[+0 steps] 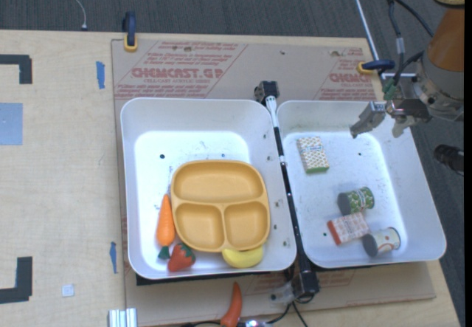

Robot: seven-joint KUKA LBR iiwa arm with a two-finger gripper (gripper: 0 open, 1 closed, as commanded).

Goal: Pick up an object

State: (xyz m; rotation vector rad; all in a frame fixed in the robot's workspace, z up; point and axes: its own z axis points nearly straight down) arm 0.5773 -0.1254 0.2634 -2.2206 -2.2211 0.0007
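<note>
Two shallow white bins sat side by side on a bench, seen from above at a slant. The left bin (140,126) held a yellow divided tray (220,204), with a carrot (166,221) beside it and a strawberry (180,257) and a banana (243,256) against its near edge.

The right bin (413,170) held the loose items likely meant for picking: a small box (313,153) toward the far side, and nearer, close together, a green can (357,201), a red packet (347,228) and a pale can (381,241) lying on its side.

The arm reached in from the right. Its gripper (383,120) hovered over the right bin's far right corner, fingers spread apart and holding nothing. It was well apart from every item; the box lay nearest and stood alone, probably the easiest target. The pick looked not yet begun.
</note>
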